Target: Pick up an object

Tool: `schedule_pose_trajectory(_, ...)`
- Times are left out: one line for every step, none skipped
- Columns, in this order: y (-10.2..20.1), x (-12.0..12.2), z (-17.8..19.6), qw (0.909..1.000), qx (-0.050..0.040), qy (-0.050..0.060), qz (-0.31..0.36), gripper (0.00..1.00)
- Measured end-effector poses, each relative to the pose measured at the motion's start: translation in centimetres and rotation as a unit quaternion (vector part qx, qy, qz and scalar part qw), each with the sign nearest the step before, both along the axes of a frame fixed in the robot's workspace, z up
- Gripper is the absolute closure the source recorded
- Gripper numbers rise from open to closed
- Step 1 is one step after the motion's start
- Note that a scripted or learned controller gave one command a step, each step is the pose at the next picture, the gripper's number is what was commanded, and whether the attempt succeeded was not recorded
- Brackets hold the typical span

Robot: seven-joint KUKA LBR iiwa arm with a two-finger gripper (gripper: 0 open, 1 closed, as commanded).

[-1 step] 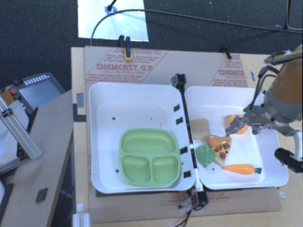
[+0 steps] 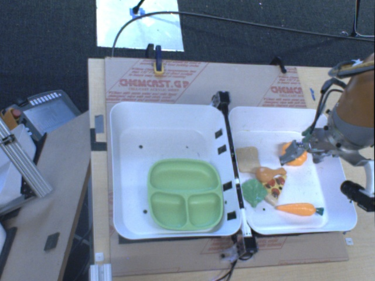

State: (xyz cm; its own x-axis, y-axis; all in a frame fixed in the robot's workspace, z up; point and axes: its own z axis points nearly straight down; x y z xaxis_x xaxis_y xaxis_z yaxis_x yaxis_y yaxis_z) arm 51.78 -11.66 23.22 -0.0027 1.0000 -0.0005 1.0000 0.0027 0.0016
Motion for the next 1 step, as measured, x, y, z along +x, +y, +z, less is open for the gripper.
schedule_pose_trajectory(-0.06, 0.1, -6.02, 1.0, 0.0003, 0.0, -0.001, 0.0)
